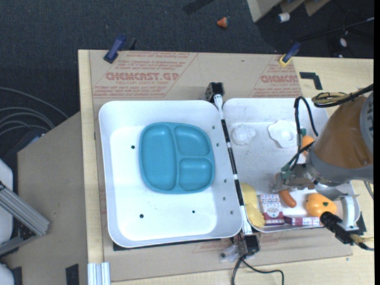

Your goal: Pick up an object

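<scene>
With the tool [289,180] low in the right bin [255,108], just above a small orange sausage-like piece [288,198] near the bin's front wall, the approach seems underway; its opening cannot be told, so closing squarely comes next.

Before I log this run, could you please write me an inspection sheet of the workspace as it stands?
Surface: bench of printed board bearing a left bin and a right bin.
Job's things: small items along the right bin's near side, including a red-and-white packet, an orange sausage-like piece and an orange item.
Clutter: blue divided tray in the left bin; clear pieces at the right bin's far side.
Grippers: pincer low over the items; finger state unclear.
Cables: black cable looping at the arm.
Surroundings: dark floor.
</scene>
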You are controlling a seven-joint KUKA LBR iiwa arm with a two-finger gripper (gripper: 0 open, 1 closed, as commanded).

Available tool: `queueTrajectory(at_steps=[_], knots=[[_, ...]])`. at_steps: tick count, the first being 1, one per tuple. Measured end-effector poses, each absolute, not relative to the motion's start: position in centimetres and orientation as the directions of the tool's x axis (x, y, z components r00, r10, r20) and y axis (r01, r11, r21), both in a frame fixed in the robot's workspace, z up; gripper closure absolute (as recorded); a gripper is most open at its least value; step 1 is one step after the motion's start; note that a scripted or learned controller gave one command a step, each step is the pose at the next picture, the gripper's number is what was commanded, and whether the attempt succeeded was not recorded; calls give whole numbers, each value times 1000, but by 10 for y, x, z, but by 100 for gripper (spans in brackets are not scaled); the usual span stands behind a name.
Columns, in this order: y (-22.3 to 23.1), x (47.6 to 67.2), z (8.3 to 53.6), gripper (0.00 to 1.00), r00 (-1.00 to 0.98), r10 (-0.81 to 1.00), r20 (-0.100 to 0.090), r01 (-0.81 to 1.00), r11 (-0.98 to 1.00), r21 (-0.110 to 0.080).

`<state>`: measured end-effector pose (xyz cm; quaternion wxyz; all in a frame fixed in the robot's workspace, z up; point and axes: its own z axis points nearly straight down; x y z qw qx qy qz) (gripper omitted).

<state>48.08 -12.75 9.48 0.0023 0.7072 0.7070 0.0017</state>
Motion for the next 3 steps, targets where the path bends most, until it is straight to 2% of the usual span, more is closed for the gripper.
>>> queueTrajectory(at_steps=[1,3], knots=[[-37,480,234,100,-1,1000,1,1000,1,0],[87,479,238,100,-1,1000,1,1000,1,0]])
